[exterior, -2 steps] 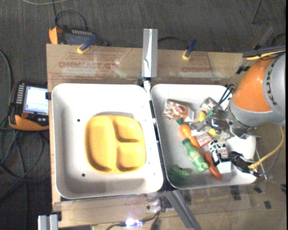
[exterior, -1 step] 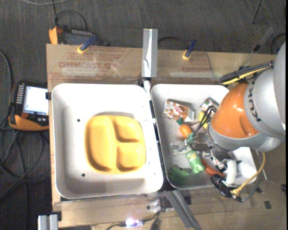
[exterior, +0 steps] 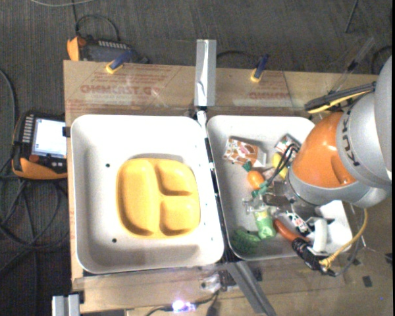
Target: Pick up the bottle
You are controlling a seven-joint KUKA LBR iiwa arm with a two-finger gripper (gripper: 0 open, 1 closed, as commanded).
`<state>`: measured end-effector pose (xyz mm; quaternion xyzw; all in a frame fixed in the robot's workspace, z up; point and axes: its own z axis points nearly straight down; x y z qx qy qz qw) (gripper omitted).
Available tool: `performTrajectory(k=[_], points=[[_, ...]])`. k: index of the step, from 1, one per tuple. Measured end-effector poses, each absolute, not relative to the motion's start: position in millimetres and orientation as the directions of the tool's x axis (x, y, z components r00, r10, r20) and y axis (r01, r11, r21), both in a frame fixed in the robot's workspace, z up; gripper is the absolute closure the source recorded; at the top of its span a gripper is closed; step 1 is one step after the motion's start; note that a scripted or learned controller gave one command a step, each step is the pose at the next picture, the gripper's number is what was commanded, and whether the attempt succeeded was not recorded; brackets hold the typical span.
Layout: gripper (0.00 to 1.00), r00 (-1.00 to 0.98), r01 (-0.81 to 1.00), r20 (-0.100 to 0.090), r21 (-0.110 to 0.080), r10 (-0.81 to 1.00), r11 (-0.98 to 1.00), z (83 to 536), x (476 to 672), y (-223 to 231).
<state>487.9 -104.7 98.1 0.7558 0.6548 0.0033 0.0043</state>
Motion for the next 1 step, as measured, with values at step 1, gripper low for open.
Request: performTrajectory(k=[1], points=[[1.00,0.192,0.981,-0.002,-0.004,0.981,-0.192,198.4,499.0,-31.3]])
